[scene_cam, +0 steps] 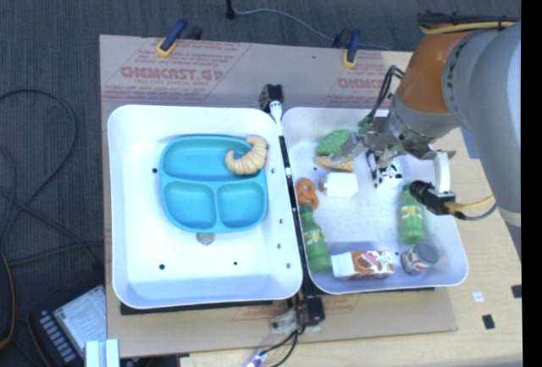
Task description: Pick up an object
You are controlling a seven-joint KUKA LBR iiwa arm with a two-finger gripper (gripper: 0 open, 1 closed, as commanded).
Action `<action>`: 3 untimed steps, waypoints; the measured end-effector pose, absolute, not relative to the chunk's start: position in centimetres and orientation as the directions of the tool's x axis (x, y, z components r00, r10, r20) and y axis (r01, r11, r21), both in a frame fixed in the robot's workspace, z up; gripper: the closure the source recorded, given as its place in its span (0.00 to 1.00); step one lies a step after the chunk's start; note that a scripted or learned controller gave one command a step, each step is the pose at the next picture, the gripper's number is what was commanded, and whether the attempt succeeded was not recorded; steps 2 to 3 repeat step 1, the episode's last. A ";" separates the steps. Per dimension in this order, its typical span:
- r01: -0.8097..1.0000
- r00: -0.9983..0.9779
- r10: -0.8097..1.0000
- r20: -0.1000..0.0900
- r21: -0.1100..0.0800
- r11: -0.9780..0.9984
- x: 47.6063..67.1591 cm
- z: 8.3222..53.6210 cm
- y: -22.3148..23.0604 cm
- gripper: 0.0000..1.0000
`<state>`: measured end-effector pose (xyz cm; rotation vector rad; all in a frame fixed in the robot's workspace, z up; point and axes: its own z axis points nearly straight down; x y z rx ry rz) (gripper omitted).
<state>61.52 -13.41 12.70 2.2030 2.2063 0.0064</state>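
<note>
- Nearest to us, at about 6 o'clock in the right-hand shallow white bin (457, 272), we see a small carton with a red and white label (364, 264) lying flat, and a little round grey can (420, 257) just beside it at 3 o'clock.
- A bit farther in, a tall green bottle (315, 242) lies along the bin's left wall, and a second, shorter green bottle (412, 219) lies near the right wall.
- In the left-hand white bin (135, 272) we see a blue plastic tray with three sections (212, 185). A curled tan toy shaped like a croissant (246, 158) rests on its rim at 1 o'clock.
- Farther still, a small orange piece (306, 191) and a small white block (340, 184) lie near the middle of the right bin.
- At 12 o'clock in that bin we see a green leafy toy (335, 142) on top of a flat brownish piece (337, 161).
- The two-finger gripper (383, 160) is low in the bin, just at 3 o'clock of the leafy toy.
- We cannot tell if it is open or closed.
- We see nothing in its grip, so we think the pick is not done yet.
- What is left, we think: grab one thing and lift it. The leafy toy is the closest one to it.
</note>
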 end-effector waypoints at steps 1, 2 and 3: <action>1.000 -0.002 1.000 -0.007 0.012 0.002 60.0 11.0 -13.0 0.00; 1.000 -0.002 1.000 -0.007 0.012 0.002 60.0 11.0 -13.0 0.00; 1.000 -0.002 1.000 -0.007 0.012 0.002 60.0 11.0 -13.0 0.00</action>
